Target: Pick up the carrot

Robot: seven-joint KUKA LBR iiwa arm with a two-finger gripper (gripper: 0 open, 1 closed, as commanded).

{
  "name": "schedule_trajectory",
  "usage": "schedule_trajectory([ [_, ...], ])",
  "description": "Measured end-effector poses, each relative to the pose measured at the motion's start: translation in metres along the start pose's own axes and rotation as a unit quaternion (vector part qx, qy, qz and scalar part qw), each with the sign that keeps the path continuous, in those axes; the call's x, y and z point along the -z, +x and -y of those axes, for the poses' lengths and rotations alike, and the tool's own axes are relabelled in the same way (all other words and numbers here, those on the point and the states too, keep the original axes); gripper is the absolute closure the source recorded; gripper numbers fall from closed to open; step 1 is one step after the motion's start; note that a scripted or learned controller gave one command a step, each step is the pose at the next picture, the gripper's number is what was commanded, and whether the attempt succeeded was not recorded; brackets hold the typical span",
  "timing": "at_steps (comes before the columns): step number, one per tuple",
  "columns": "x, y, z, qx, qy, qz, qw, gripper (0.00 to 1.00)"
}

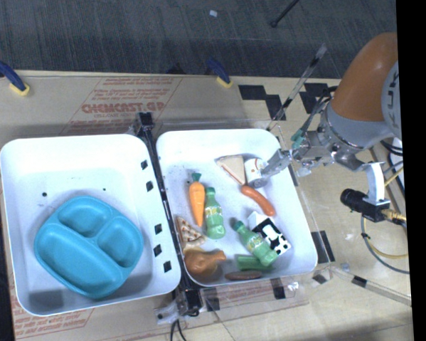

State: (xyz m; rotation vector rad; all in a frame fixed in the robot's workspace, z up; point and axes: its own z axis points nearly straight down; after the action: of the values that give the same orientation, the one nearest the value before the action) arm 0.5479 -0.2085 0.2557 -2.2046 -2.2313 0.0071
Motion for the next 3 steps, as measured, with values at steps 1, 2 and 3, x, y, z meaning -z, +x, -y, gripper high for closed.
schedule_trajectory([
  [1, -0.142, 0.076, 0.008, -0.077, 0.005, -0.003, 0.9970, 0.00],
  [2, -0.164, 0.112, -0.054, -0.104, 0.000, 0.001, 0.9945, 0.00],
  [3, -0.162, 0.113, -0.077, -0.163, 0.002, 0.003, 0.9867, 0.00],
])
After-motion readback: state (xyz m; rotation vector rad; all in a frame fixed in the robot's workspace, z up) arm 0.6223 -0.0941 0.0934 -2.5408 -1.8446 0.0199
